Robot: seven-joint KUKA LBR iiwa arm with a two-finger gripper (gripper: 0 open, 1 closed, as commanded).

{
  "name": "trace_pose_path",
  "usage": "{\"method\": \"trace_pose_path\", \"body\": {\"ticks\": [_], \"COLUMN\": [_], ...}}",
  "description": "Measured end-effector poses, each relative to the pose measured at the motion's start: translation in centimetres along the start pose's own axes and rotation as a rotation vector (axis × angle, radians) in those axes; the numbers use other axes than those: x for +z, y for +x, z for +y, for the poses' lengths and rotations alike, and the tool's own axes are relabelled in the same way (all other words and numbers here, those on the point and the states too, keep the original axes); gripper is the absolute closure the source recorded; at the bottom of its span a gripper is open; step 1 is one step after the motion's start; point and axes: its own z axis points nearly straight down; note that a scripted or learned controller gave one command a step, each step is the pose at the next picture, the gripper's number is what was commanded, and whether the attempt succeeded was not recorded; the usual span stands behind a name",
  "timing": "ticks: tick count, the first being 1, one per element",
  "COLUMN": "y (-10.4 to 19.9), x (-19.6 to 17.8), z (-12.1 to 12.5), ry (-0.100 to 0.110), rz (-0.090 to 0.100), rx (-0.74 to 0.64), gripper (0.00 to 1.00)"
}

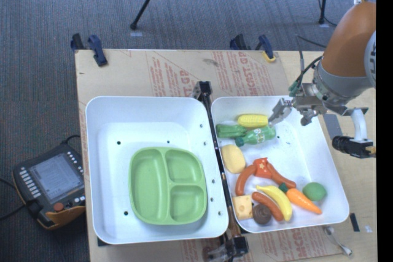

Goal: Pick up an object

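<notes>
Reaching in from the right, the arm (347, 52) puts its hand (284, 108) over the back corner of the right bin (328, 150), and I cannot tell if the hand is open or closed. Nothing looks held. All the toy food sits in this bin, so this is the place to pick from. The yellow corn (252, 121) and the green bottle (256, 136) lie just beside the hand, the closest things to take. The left bin (110, 132) holds a green tray (167, 186), probably for later sorting.
</notes>
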Motion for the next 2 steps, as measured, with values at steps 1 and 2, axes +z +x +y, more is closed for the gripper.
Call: {"method": "trace_pose_path", "body": {"ticks": [1, 2], "y": [0.5, 3.9], "x": [13.5, 13.5], "z": [-5.6, -9.5], "ry": [0.000, 0.000], "rz": [0.001, 0.000], "rx": [-0.702, -1.128], "gripper": [0.00, 0.00]}}
